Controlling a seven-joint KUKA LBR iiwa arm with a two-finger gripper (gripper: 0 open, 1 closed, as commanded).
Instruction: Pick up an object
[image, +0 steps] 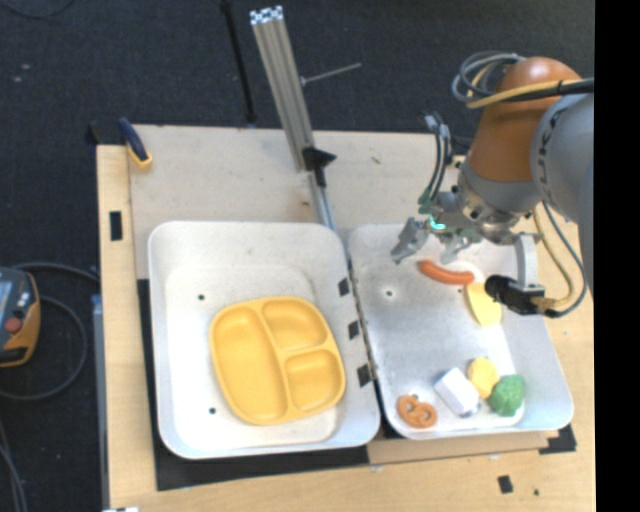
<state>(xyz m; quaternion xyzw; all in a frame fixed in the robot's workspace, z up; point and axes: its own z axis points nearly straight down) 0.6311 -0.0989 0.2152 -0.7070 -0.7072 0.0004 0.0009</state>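
Arm (530, 130) reaching in from right, bent down over right bin (400, 340) top edge. Gripper (437, 240) w/ fingers spread, grasping nothing, just above orange sausage (445, 272) lying on bin floor by yellow banana (486, 305).

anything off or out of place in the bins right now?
Nothing stands out. The yellow divided tray lies flat in the left bin. In the right bin, the pretzel, white block, lemon and broccoli cluster at the near edge; the hot dog lies below the claw.
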